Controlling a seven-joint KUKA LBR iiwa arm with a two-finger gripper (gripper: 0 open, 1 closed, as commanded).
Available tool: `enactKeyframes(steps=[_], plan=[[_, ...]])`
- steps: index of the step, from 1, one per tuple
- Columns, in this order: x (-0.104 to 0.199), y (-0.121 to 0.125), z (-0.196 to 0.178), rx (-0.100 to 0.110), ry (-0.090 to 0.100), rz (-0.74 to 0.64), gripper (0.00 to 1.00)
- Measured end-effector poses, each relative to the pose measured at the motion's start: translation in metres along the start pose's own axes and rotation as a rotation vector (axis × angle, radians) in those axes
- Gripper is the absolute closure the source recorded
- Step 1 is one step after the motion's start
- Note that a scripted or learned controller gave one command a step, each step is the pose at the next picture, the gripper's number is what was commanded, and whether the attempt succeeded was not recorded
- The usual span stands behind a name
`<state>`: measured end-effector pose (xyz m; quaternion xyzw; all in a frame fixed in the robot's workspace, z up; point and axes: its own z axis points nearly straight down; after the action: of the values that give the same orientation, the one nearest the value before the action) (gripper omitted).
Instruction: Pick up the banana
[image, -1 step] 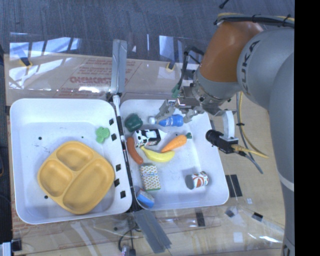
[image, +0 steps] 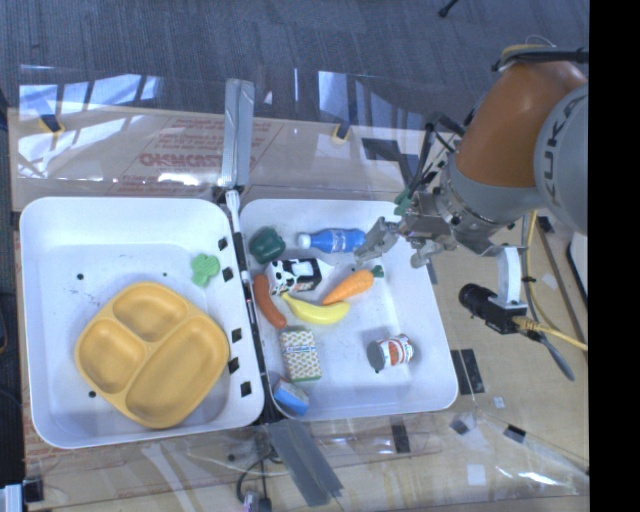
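Banana lies in the right bin, near frame centre, touching the carrot and just beside the sausage. The gripper hovers right of the bottle, above the carrot; whether it is apart or together cannot be told.

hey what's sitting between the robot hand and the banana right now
In the camera view, the carrot lies between the hand and the banana, its lower end against the banana.

The banana lies in the right bin, touching the carrot.
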<state>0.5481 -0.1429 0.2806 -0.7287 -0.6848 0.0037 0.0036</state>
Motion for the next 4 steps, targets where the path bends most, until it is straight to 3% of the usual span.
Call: enactKeyframes(steps=[1, 2, 3, 4], plan=[[0.013, 0.005, 0.193, -0.002, 0.001, -0.179, 0.0], [0.012, 0.003, 0.189, 0.011, 0.002, -0.184, 1.0], [0.012, 0.003, 0.183, 0.017, 0.003, -0.191, 1.0], [0.042, 0.025, 0.154, -0.006, -0.002, -0.649, 1.0]])
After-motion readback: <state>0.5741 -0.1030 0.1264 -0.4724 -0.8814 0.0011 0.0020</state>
